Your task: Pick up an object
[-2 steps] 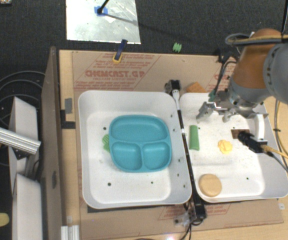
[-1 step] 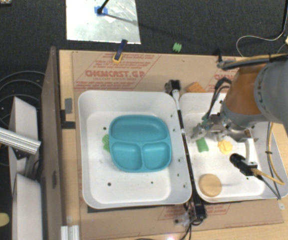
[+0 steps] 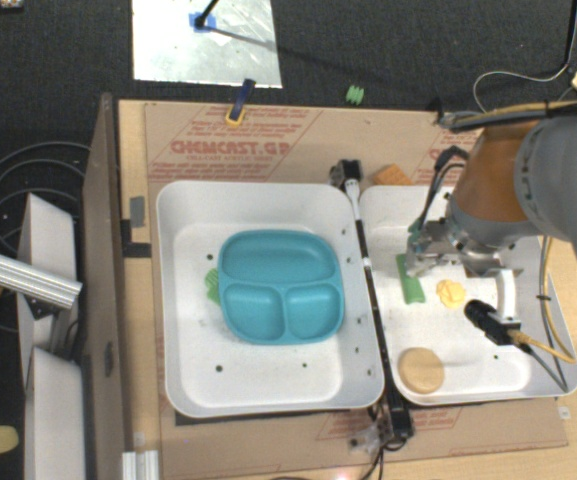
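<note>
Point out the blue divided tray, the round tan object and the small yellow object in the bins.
blue divided tray [image 3: 280, 286], camera view, on its centre ridge.
round tan object [image 3: 421, 370], camera view, on its top face.
small yellow object [image 3: 450, 293], camera view, on its middle.

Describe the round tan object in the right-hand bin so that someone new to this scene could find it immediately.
Start at the right bin, the one under the grey arm. Go to its near left corner, beside the divider between the bins: the round tan disc lies there alone. It is flat and cookie-like, unlike the green stick and small yellow lump farther back.
</note>
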Tool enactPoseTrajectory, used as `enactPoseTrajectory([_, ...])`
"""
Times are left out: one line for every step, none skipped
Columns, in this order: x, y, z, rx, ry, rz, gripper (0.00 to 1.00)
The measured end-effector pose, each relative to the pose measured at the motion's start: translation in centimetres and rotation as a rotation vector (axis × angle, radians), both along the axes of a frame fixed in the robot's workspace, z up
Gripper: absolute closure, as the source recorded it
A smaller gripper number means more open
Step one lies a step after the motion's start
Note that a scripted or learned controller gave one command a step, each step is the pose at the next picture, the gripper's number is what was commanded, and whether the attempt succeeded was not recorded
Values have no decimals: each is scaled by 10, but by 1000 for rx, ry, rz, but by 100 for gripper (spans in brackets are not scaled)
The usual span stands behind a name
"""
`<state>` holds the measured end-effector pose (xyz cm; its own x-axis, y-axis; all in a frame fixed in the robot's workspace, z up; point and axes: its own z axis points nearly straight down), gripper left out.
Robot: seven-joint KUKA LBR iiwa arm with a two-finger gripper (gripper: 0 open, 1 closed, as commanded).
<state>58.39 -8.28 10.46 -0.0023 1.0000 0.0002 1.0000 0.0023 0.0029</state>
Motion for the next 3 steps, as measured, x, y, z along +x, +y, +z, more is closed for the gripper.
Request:
enactPoseTrajectory([0,0,0,0,0,0,0])
enactPoseTrajectory([-11,-16,-20,-1,1,-2,0])
enactPoseTrajectory([-10,-15,-9,0,-1,0,100])
